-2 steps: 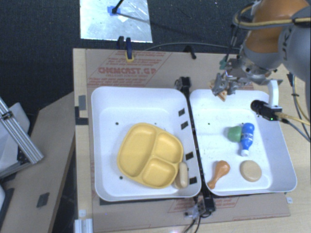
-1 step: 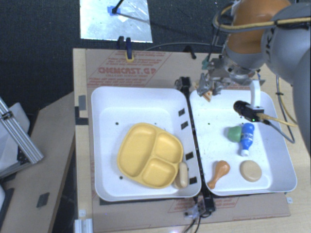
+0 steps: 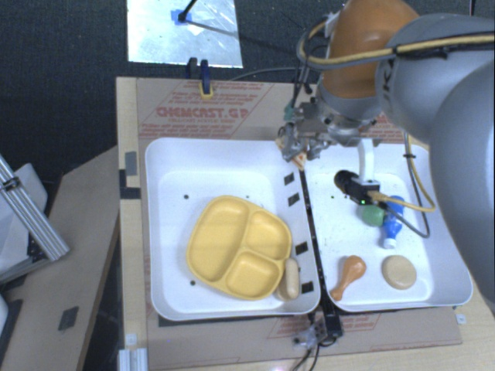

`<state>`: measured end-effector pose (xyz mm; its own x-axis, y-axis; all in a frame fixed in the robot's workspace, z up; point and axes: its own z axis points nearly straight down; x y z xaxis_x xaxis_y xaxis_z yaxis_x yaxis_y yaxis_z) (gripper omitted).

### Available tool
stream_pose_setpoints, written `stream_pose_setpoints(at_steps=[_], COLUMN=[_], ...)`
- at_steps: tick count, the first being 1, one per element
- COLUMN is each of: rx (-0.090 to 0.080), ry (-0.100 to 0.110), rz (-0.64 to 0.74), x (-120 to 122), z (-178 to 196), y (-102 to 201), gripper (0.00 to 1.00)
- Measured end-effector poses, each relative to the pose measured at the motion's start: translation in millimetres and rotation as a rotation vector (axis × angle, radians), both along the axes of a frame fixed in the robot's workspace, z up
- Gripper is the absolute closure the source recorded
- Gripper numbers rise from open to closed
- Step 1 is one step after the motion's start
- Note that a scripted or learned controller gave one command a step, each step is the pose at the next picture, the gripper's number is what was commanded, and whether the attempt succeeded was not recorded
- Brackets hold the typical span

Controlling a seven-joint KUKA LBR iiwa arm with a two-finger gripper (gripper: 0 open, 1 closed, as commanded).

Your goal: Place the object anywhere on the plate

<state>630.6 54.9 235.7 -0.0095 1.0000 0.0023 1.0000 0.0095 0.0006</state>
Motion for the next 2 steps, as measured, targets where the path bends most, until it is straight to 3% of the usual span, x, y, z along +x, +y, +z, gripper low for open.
stream_pose_setpoints(at_steps=[2], rx=[0.001], ry=[-0.001], rz=[0.001], x=[-9], z=[-12], y=[112], gripper=[1.00])
